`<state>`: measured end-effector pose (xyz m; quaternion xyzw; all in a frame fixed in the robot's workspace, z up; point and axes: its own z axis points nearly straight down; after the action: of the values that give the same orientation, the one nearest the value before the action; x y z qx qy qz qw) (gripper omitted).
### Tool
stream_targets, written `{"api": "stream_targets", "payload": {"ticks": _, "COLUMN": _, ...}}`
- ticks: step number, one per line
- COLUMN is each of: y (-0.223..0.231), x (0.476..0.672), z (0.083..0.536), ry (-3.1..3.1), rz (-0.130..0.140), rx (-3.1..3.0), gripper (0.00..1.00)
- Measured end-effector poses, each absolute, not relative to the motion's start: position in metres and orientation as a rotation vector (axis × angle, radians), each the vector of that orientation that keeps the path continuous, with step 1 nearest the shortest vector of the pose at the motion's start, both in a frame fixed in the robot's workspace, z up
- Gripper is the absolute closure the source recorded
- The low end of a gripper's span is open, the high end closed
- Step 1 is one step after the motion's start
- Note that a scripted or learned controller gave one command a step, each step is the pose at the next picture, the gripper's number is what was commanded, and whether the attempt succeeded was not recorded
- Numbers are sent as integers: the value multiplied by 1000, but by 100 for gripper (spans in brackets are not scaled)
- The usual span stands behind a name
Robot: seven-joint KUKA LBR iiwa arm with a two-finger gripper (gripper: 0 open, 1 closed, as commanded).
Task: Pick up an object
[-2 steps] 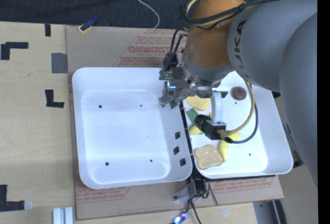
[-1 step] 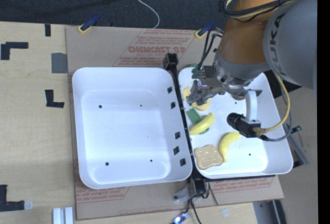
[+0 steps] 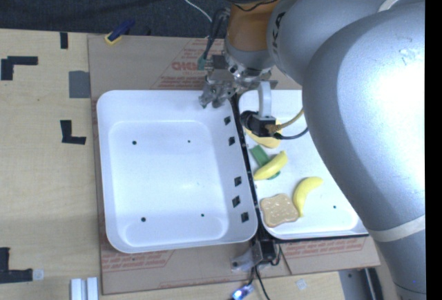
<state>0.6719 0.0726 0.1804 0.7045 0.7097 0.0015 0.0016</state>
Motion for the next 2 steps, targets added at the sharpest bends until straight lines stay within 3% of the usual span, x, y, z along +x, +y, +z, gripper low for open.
{"api": "stream_targets", "payload": {"ticks": 1, "y": 136, "x": 670, "z": 330, "ry": 2227, "rz": 23, "rx": 2206, "gripper": 100}}
{"api": "stream_targets", "payload": {"ticks": 2, "y": 192, "x": 667, "z": 525, "ry": 2223, "rz": 26, "rx": 2207, "gripper": 100}}
